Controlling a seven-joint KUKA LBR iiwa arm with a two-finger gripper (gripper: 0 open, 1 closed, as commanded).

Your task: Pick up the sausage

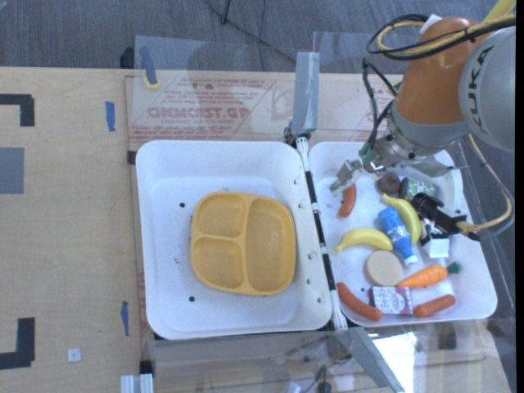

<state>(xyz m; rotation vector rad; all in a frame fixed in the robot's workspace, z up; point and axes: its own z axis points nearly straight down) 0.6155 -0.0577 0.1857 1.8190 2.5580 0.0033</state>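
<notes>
A pale wooden bench [65,244] with blue tape marks [110,115] meets grey carpet floor [98,11] crossed by black cables [237,6].

Right bin crowded, left bin roomy

The right bin [485,289] packs bananas [366,238], a bottle [398,232], a carrot [423,277] and sausages [358,302] closely together; the left bin [160,219] has open floor around its yellow tray [243,242].

Three sausages [348,201], two bananas [365,239]
</notes>
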